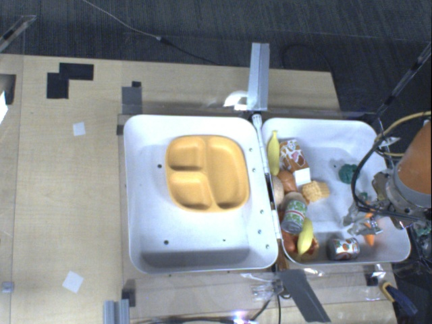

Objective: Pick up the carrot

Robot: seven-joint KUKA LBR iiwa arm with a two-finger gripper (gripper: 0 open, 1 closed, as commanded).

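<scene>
Now, in the camera view, look to the near right corner of the right bin (324, 123): the carrot (370, 239) lies there as a small orange shape, just beside a silver can (343, 248). The gripper (361, 224) hangs right above it, partly covering it, and you cannot tell whether the claw is wide or narrow, nor whether it has the carrot. The carrot is probably light, stiff and smooth, so it may slip or roll. Take it across its thicker middle, not the tapered tip. The yellow tray (206, 172) sits well apart in the left bin (145, 248).
</scene>
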